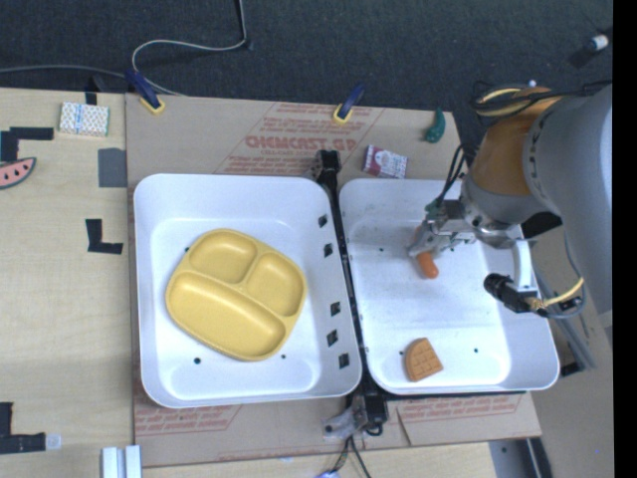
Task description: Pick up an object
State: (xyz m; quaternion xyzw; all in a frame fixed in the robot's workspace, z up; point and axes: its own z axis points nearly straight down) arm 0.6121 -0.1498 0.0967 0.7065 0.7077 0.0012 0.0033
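While reaching in from the right edge of the frame, hangs low over the right bin, grey arm with its orange band bent above the wrist. Gripper down in the upper middle of that bin, tips right at a small orange piece. Touching it or just above it: cannot tell. Spread or pressed together: cannot tell either, too small and dark at this angle. Nothing clearly pinched.

Lower in the same bin, near its bottom wall and well apart from the gripper, a tan waffle-like piece, lying flat.

At left centre of the frame, inside the left bin, a yellow divided plate with three compartments, turned at a slant. Both bins side by side, touching along a black seam, on a sheet of cardboard with red print.

Above the bins, on the cardboard: a small red and white packet, a green item further right, two yellow clamps at the upper edge. At far upper left, on the pale bench, a small patterned square and a pink slice at the frame edge.
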